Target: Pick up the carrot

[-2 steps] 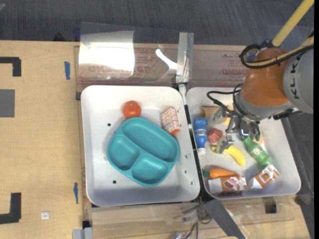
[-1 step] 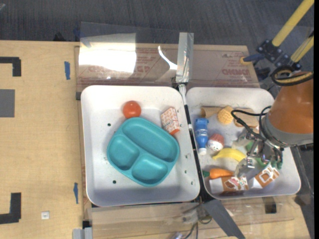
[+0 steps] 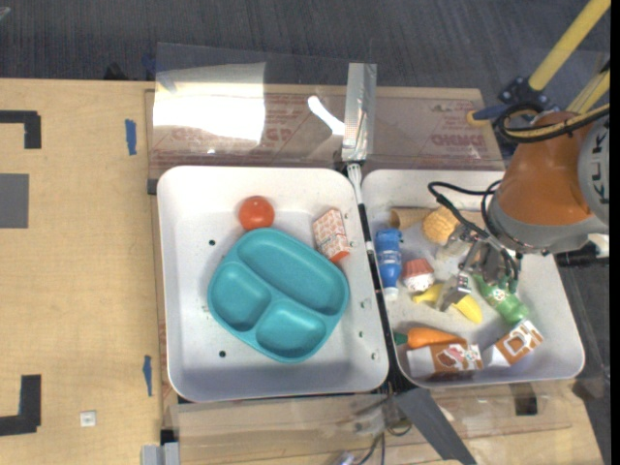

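The carrot (image 3: 427, 338) is small and orange with a green tip at its left end. It lies near the front edge of the right bin (image 3: 567, 356), touching a brown and white box (image 3: 455, 357). My gripper (image 3: 461, 287) hangs over the middle of that bin, above some yellow toy food (image 3: 468, 308). It sits up and to the right of the carrot, clearly apart from it. The orange wrist band (image 3: 542, 187) is behind it.
Around the gripper lie a blue bottle (image 3: 388, 257), a corn cob (image 3: 441, 225), a green bottle (image 3: 507, 304) and an orange carton (image 3: 518, 342). The left bin (image 3: 184, 260) holds a teal divided plate (image 3: 279, 294), a red tomato (image 3: 257, 212) and a small carton (image 3: 331, 232).
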Robot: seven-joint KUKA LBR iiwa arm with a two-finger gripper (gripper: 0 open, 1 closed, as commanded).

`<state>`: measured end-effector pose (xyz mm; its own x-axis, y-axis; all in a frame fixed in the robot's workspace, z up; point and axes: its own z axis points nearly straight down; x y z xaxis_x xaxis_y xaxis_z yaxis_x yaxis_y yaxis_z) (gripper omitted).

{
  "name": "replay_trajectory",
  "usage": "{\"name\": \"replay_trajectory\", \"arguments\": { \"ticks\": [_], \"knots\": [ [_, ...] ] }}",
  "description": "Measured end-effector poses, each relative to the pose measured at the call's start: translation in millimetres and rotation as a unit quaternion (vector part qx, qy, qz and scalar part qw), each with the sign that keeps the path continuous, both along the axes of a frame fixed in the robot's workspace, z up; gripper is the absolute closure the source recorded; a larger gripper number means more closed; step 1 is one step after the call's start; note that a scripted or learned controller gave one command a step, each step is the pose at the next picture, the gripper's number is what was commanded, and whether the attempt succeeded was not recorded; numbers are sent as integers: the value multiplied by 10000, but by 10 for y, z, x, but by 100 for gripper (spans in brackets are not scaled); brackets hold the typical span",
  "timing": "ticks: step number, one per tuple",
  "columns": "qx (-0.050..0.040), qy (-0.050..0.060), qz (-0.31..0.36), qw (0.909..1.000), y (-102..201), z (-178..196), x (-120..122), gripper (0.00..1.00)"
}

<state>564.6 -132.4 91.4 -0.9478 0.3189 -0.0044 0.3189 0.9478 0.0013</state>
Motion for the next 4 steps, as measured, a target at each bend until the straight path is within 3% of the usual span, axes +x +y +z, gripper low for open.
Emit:
{"name": "replay_trajectory", "arguments": {
  "ticks": [1, 2, 3, 4],
  "knots": [
    [1, -12, -560, 9984, 23, -27, 835, 0],
    [-12, -3, 1422, 9898, -209, -31, 304, 0],
    [-9, -24, 601, 9982, -334, -39, 860, 0],
    [-9, -9, 1110, 9938, -506, -38, 283, 0]
  ]
}}
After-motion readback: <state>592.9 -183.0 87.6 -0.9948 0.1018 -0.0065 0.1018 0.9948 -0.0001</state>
